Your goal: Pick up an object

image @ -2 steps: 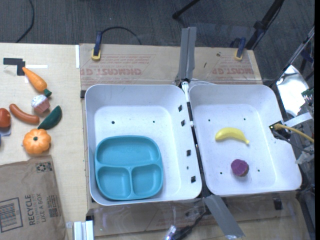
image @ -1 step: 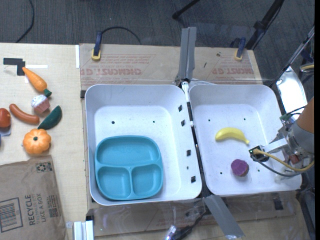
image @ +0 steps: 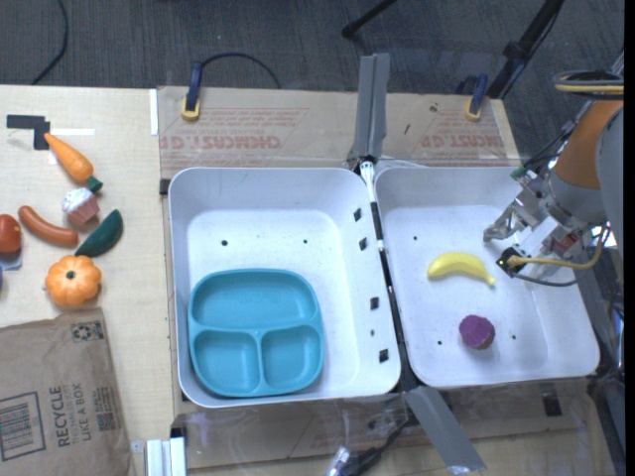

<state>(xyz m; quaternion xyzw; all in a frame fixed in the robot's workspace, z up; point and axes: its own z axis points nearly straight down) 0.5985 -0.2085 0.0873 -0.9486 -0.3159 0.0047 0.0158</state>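
Observation:
A yellow banana (image: 460, 267) lies in the middle of the right bin (image: 417, 355). A round purple object (image: 477, 331) sits below it, nearer the bin's front. My gripper (image: 501, 237) hangs over the right part of the same bin, just right of the banana's tip and above it. Nothing shows between its fingers.
The left bin (image: 198, 216) holds a blue divided plate (image: 256, 331) at its front. Toy foods lie on the table to the left: a carrot (image: 71, 157), a sausage (image: 45, 226), a pumpkin (image: 73, 280) and a dark green piece (image: 100, 234). A cardboard box (image: 50, 395) is at lower left.

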